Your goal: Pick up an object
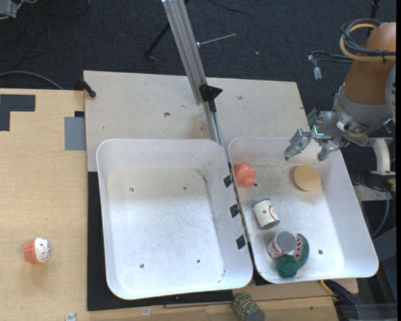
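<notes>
My gripper (312, 149) hangs open over the far end of the right bin (351, 192), its two grey fingers spread with nothing between them. A tan round disc (307, 178) lies just below and in front of it. An orange-red lump (244, 174) sits by the bin's left wall. A small white cylinder with an orange mark (266, 213) lies in the middle. Near the front, a white and red cup with a grey top (281, 244) touches a green object (293, 259).
The left bin (120, 159) stands beside the right one. A metal rail (190, 52) slants from the back down to the divider between the bins. A small orange and white toy (37, 250) lies on the wooden bench at left. A dark green object (246, 306) lies below the bins' front edge.
</notes>
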`<act>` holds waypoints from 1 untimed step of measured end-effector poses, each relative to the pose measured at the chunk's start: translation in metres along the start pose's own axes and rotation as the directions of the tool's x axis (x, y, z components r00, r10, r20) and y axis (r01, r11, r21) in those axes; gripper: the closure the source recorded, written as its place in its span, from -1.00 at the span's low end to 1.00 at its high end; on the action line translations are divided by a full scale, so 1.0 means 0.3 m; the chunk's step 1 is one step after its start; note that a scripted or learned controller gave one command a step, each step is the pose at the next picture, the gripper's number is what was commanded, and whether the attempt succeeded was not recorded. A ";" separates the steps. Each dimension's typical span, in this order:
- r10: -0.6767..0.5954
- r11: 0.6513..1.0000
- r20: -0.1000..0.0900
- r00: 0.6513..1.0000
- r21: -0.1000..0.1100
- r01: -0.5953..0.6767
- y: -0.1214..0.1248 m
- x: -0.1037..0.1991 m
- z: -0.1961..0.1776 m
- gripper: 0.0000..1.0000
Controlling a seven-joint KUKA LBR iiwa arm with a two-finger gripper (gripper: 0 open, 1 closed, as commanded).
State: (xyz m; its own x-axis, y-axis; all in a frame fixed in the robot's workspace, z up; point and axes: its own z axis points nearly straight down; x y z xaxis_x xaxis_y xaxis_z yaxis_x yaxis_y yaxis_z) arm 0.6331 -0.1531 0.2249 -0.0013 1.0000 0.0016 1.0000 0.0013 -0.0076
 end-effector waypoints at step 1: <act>-0.002 1.000 0.001 1.000 -0.005 0.002 0.003 0.001 -0.010 -1.00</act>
State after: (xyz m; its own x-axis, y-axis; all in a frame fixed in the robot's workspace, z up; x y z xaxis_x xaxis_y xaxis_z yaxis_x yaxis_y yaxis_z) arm 0.6341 -0.1529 0.2279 -0.0035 1.0000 0.0003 1.0000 0.0035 -0.0029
